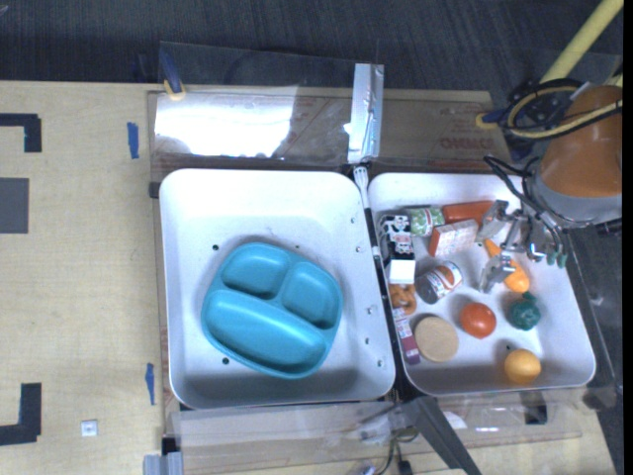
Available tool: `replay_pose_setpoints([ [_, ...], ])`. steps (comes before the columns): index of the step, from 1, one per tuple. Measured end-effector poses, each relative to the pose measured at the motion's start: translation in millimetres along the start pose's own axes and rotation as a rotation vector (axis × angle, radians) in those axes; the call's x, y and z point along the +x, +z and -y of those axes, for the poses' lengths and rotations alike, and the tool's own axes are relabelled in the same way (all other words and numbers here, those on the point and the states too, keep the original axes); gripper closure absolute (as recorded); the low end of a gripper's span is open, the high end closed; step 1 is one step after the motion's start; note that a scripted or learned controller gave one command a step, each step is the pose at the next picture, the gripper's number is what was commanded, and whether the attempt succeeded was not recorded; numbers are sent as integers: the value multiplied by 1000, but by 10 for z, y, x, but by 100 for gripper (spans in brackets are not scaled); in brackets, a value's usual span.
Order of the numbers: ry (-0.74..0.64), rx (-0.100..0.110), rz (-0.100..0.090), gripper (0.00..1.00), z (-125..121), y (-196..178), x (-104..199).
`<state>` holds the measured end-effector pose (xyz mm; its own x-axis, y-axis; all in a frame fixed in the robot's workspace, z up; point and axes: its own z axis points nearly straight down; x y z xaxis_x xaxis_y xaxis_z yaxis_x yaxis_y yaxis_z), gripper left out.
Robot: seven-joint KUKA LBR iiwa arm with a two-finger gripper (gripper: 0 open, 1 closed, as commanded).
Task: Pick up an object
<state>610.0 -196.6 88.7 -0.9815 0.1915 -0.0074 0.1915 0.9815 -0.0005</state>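
Note:
The right bin (pixel 577 336) holds several small items. Among them are a red tomato (pixel 478 320), a dark green piece (pixel 524 313), an orange fruit (pixel 522 365), a tan round disc (pixel 436 337), a silver can (pixel 438 280), a long orange carrot (pixel 467 211) and a red-and-white packet (pixel 455 237). My gripper (pixel 502 253) hangs low over the upper right part of this bin, just above a small orange piece (pixel 517 283). Whether it touches that piece I cannot tell. The grey arm with its orange band (pixel 584 171) comes in from the right.
In the left bin (pixel 188 201) lies a blue divided plate (pixel 272 308). A black-and-white carton (pixel 398 231) and a narrow packet (pixel 404 325) lie along the right bin's left wall. Yellow and black cables (pixel 534 112) hang near the arm.

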Motion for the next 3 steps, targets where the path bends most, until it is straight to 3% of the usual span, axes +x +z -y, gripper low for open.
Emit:
replay_pose_setpoints([
  [1,-429,-12,-44,0,176,9,-436],
  [2,-861,-21,11,0,50,-20,-157],
  [3,-1075,-17,8,0,209,0,366],
])
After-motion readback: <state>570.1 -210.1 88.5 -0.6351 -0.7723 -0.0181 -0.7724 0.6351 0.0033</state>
